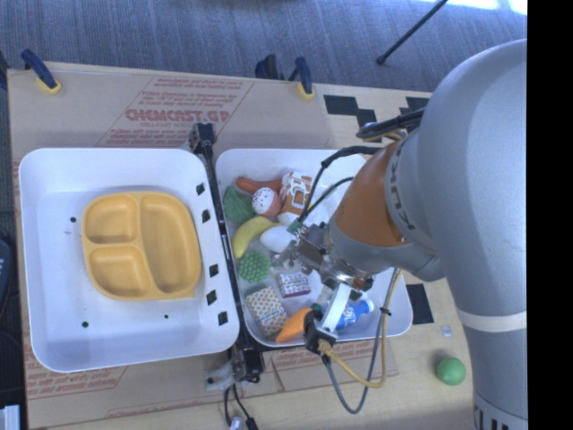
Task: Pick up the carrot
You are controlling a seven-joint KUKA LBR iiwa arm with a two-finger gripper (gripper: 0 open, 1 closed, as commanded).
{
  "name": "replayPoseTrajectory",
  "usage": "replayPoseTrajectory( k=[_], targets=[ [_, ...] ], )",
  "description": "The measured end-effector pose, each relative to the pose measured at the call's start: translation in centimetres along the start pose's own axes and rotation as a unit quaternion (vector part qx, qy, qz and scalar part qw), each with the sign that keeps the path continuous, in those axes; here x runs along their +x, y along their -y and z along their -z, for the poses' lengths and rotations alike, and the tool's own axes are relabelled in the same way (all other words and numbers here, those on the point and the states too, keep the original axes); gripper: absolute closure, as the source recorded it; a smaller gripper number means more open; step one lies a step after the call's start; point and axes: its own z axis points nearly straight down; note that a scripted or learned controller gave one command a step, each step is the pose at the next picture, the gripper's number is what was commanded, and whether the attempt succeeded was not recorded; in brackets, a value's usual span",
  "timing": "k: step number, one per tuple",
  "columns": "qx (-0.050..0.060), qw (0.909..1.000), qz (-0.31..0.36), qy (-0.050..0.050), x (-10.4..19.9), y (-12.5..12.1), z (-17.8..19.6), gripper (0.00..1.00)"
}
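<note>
On the bench at the near right, a green ball (450, 370) sat outside the bins. Just beyond it, the carrot (291, 329) lay against the near wall of the right bin (400, 305), between a checkered block (266, 307) and a blue bottle (360, 312). Farther in, the gripper (303, 249) hung over the bin's middle, near a banana (251, 233); whether it was gripping anything could not be told. The left bin (45, 240) held a yellow divided plate (143, 243).
</note>
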Motion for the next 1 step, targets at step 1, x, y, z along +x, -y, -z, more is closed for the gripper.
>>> replayPoseTrajectory(
  k=[1],
  targets=[
    [0.001,0.9992,-0.040,0.000,0.29,-0.18,-4.39,0.00]
  ],
)
